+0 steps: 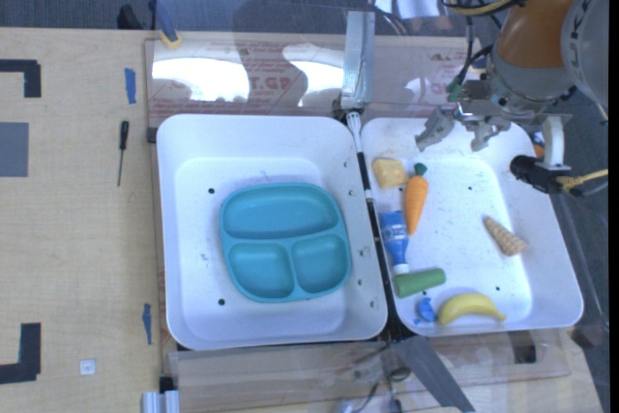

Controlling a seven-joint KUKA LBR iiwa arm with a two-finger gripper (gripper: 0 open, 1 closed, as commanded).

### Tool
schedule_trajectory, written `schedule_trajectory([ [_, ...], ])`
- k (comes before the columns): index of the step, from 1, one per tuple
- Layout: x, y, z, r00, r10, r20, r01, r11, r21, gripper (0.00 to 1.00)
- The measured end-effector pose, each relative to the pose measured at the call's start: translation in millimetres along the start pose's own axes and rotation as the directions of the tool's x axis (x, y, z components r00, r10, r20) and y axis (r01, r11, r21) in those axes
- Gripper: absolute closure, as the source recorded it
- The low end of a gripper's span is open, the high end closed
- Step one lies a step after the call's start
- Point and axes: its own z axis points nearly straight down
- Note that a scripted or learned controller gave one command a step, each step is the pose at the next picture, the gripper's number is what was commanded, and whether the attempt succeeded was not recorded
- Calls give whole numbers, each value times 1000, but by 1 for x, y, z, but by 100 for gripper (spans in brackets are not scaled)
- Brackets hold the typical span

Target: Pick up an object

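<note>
**Arm poised at far right, fingers apart**

The grey arm (566,24) reaches in from the right, its orange band uppermost. The gripper (453,132) points down-left, its two fingers spread wide with nothing between them.

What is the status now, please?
Hand open, above right bin's far edge, holding nothing. Carrot nearest, untouched. Nothing in the way.

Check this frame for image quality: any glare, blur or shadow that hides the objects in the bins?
Camera view: strong glare on the clear panel behind the left bin, washing out its surface. The gripper looks slightly soft. The teal tray, carrot, banana and cone are evenly lit and readable, with only faint shadows on the right bin.
</note>
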Motion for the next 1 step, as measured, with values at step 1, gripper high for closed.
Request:
schedule_trajectory([
  [1,5,-4,97,995,98,1,-98,995,-11,0],
])
